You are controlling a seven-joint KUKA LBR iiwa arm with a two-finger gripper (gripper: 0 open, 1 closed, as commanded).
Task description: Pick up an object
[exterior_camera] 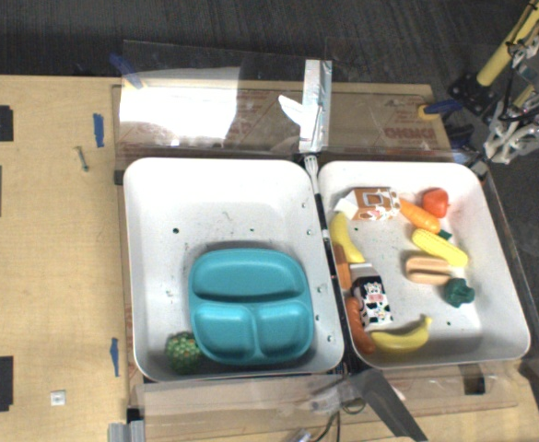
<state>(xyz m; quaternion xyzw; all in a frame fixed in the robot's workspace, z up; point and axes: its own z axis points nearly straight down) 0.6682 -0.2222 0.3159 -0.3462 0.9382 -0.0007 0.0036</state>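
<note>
Banana (400, 336), smooth yellow plastic, lies crosswise in the right bin (504, 325), ends curling upward; gripper's state can't be told.

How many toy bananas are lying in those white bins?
2, both in the right-hand shallow white bin. One yellow plastic banana lies along its left wall; the other yellow banana lies by the front edge. The toys overlap, so more might be hidden.

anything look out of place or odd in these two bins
One thing stands apart: a green bumpy toy sits alone in the left bin, tucked against the teal tray at its near corner, while all the other toy food is piled in the right bin. Nothing looks spilled or broken.
</note>
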